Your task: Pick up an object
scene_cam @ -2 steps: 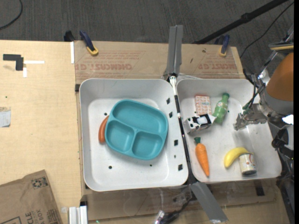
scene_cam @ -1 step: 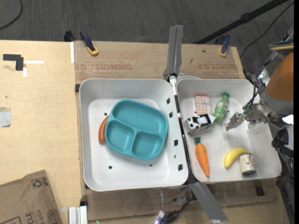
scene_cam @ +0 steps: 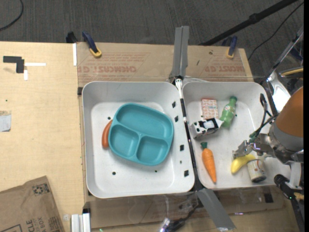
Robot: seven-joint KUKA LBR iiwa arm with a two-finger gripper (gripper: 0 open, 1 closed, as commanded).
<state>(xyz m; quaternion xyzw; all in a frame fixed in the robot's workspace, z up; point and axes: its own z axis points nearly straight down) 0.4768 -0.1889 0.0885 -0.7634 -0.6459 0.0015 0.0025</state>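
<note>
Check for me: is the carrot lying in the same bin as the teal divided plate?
No. The carrot lies in the right bin, while the teal divided plate sits in the left bin.

Bins [scene_cam: 91, 144]: white plastic, smooth, faint sheen.
Divided plate [scene_cam: 141, 135]: teal plastic, smooth, satin.
Carrot [scene_cam: 209, 165]: orange plastic, glossy.
Banana [scene_cam: 240, 163]: yellow plastic, slight gloss.
Bottle [scene_cam: 228, 112]: green plastic, glossy.
Bench [scene_cam: 38, 129]: pale wood, matt.
Sheet at the bench's far edge [scene_cam: 145, 64]: brown printed cardboard, matt.
Gripper [scene_cam: 251, 149]: bare metal, dull shine.
</note>
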